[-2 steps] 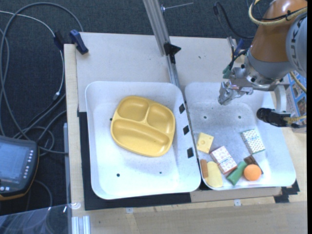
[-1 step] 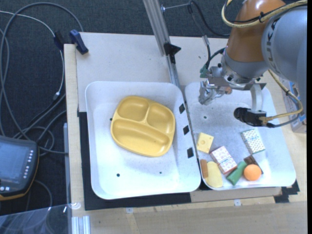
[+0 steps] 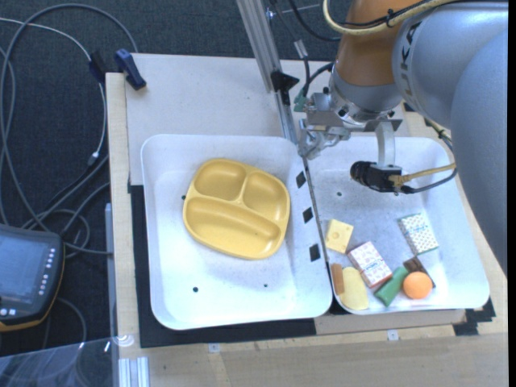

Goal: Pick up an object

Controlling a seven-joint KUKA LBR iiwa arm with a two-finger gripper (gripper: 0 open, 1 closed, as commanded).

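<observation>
A dark grey carpeted floor (image 3: 185,10) fills the top and left of the view. On it stands a bench (image 3: 210,95) with a pale, speckled top and a light wooden edge along its left side. A blue clamp (image 3: 129,68) grips the bench's far left corner. Grey cables (image 3: 48,111) loop across the carpet to the left of the bench, some running toward a dark handheld pendant (image 3: 24,276) with an orange rim, which lies near the lower left corner. A slanted aluminium post (image 3: 262,35) rises from the bench's far side. Black matting (image 3: 137,240) shows along the bench's left side. The light is even and soft.
</observation>
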